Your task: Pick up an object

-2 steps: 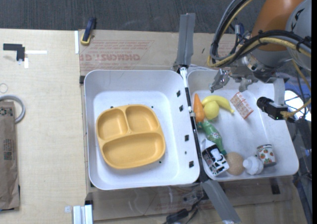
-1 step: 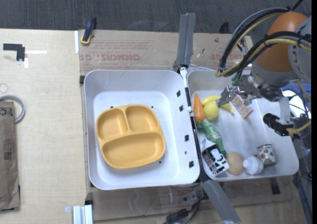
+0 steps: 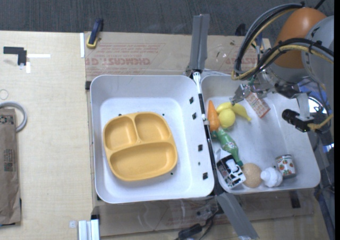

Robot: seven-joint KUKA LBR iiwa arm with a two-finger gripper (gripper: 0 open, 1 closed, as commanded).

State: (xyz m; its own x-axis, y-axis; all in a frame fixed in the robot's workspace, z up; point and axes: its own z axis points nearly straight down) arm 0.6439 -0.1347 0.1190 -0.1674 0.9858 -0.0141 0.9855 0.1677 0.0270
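Under gripper [image 3: 241,94] — yellow banana [image 3: 240,109], curved.

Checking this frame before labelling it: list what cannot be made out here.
- Gripper, camera view: small and tangled among cables and a hanging tag; finger state unreadable, and whether it touches the banana.
- Black-and-white packet: print too small to read.
- Small can: label too small to read.
- Arm: cut off by the right edge.
- Brown bag: cut off by the left edge.
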